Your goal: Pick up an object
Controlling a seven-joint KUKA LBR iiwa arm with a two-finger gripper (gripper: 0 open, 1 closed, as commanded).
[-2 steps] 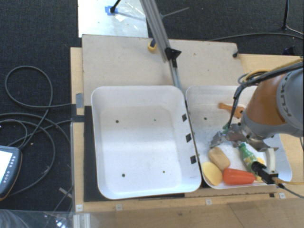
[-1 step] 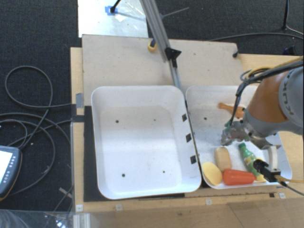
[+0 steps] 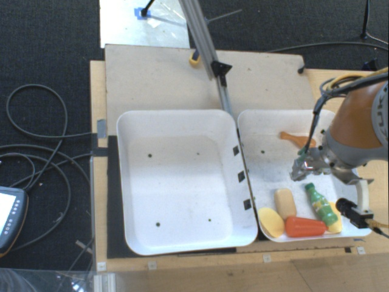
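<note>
Crowded along the right bin's [image 3: 258, 123] near rim: green bottle [image 3: 321, 204], red pepper [image 3: 304, 227], tan roll [image 3: 284, 202], yellow piece [image 3: 271, 222]. Open floor behind them. End effector [image 3: 302, 168] just above; grip state unreadable.

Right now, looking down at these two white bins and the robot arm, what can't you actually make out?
- Gripper: its fingers blur into grey metal in the camera view, so open or shut is unclear.
- Orange object in the right bin: the arm covers its right end, so its shape is unknown.
- Green bottle: label too small to read.
- Right bin's far right rim: hidden under the arm.
- Screen device: cut off by the left edge.
</note>
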